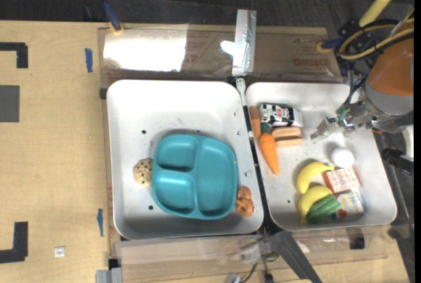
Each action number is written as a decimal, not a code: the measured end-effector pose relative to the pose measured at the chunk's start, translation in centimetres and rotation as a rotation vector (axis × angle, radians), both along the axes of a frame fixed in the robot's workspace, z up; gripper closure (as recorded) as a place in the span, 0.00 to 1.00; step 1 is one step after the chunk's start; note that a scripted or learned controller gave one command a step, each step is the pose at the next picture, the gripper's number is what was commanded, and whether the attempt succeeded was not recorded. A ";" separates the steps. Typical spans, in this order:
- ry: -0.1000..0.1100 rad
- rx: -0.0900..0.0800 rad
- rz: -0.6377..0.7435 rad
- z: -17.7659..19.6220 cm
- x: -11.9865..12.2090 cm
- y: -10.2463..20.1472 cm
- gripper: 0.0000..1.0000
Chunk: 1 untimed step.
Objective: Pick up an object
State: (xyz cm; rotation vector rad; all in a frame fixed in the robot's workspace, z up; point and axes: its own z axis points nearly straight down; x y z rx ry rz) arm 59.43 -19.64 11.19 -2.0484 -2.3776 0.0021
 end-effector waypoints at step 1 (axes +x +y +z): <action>-0.010 -0.003 0.000 1.4 0.3 0.0 1.00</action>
